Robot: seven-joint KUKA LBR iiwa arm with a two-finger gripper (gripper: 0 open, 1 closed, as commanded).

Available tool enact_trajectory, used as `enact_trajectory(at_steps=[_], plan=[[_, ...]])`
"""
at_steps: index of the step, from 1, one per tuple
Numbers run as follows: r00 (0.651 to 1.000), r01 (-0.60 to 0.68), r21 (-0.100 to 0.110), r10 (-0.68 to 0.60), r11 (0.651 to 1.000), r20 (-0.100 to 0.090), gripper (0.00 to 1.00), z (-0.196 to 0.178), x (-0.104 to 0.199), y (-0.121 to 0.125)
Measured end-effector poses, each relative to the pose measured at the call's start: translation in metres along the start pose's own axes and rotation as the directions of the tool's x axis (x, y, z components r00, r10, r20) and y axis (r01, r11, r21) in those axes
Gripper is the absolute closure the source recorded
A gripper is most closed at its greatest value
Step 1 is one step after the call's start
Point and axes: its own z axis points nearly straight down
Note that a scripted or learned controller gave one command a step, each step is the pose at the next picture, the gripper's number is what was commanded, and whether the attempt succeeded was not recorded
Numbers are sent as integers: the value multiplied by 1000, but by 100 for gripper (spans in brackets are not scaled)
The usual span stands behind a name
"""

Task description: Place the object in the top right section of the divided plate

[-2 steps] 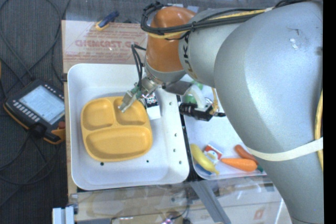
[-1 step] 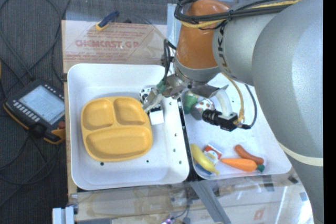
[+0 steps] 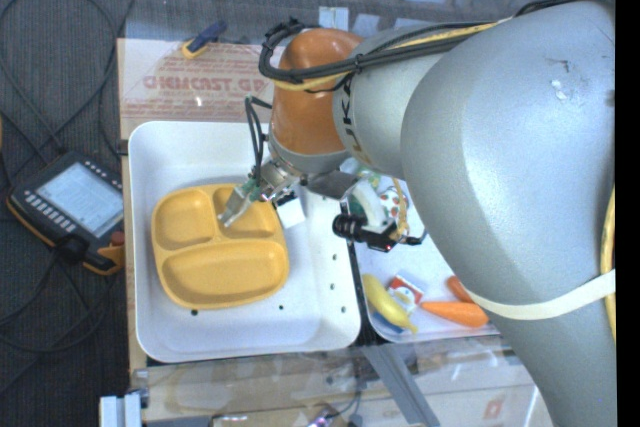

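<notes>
hand is poised above the top right section of the divided plate in the left bin | grip state cannot be told | object cannot be identified; banana and carrot are left in the right bin

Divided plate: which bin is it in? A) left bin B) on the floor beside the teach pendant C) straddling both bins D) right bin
A: the yellow divided plate lies flat inside the left bin, while the banana and carrot lie in the right bin.
</notes>
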Motion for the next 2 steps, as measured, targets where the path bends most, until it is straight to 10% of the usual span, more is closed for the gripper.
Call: enact_trajectory(at_steps=[1, 2], plan=[[1000, -2, -3, 2, 1000, 3, 100, -10, -2, 1], [863, -504, 12, 504, 863, -10, 100, 15, -9, 20]])
